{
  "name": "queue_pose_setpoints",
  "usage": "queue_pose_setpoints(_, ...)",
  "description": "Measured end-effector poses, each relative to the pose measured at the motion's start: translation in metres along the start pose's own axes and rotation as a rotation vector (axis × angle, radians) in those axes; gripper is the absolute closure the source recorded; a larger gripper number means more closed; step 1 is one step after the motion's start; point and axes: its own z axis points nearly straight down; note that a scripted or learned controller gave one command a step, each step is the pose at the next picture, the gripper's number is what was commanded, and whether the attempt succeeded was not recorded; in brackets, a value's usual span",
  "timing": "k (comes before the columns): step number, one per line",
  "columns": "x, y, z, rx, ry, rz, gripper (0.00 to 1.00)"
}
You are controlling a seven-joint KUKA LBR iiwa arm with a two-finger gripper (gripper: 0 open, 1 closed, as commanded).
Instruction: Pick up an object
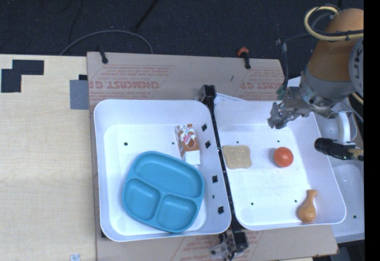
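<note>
The step in hand looks like the approach — nothing has been picked yet, and the gripper [278, 118] hangs over the upper part of the right bin [261, 221] with nothing seen between its fingers. How far those fingers stand apart is too small and dark to tell. The nearest candidate is the red ball [284, 156], which lies just below the tool and slightly to its right on the bin floor; the tan square of toast [237, 157] sits below and to the tool's left, and the orange gourd-shaped toy [307, 206] is well below it near the bin's lower corner. Across the divider, well to the tool's left, the blue divided plate [163, 191] and a small printed packet [187, 138] rest in the left bin [107, 165]. The next move likely calls for shifting over the ball, then descending straight — a round thing may roll from a skewed pinch. The arm reaches in from the right, its wrist bent down and leftward.
</note>
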Motion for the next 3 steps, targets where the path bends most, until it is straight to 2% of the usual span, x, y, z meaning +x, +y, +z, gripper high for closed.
queue_pose_setpoints(1, 0.056, -0.012, 0.006, 0.002, 0.0, 0.0, 1.0)
queue_pose_setpoints(3, 0.163, -0.038, -0.01, 0.003, -0.001, 0.0, 1.0)
